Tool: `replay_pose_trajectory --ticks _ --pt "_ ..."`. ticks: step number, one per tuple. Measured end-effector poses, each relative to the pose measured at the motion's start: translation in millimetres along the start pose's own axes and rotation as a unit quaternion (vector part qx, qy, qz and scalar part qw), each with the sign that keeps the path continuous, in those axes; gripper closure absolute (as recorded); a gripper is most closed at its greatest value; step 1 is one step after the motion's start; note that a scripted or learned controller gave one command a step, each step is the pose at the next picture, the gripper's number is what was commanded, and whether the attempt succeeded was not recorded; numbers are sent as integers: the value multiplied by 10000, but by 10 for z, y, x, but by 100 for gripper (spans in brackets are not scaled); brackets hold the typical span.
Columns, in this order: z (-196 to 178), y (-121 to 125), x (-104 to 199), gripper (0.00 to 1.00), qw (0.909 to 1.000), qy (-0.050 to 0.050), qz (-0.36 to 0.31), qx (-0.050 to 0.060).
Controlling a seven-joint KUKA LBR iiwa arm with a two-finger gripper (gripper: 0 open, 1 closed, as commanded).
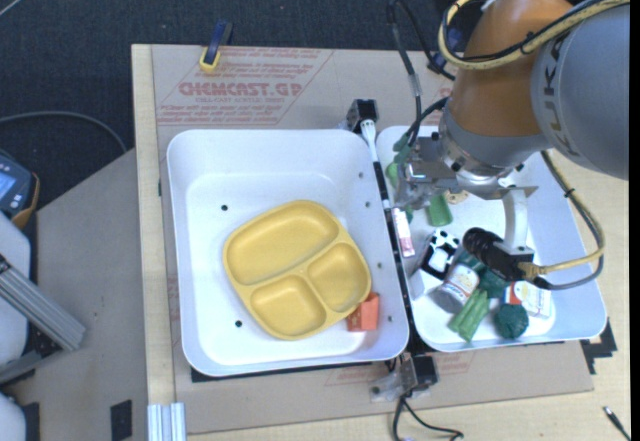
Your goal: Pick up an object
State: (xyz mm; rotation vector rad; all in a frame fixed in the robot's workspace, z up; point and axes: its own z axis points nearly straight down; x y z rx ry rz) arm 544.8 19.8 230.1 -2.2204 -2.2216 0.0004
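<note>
Objects for picking are lying heaped in the right bin (585, 301), at five o'clock from the wrist: a green cylinder (470, 314), a black-and-white piece (441, 251), a dark green lump (511, 320). You are watching the gripper (432, 191) hanging over that bin's ten o'clock corner, probably lining up a grab there. You cannot tell how it is set. The yellow tray (296, 269) is sitting in the left bin (190, 189) on the surface, an orange block (365, 313) at its four o'clock.

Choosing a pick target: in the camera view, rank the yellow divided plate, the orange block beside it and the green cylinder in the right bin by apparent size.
1. Yellow divided plate, by far the largest.
2. Green cylinder.
3. Orange block, looking close to the cylinder in size, so that order is unsure.
</note>
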Motion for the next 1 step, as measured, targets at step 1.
replay_pose_trajectory --ticks 1 --pt "-3 6 -2 100 10000 1 1 -3"
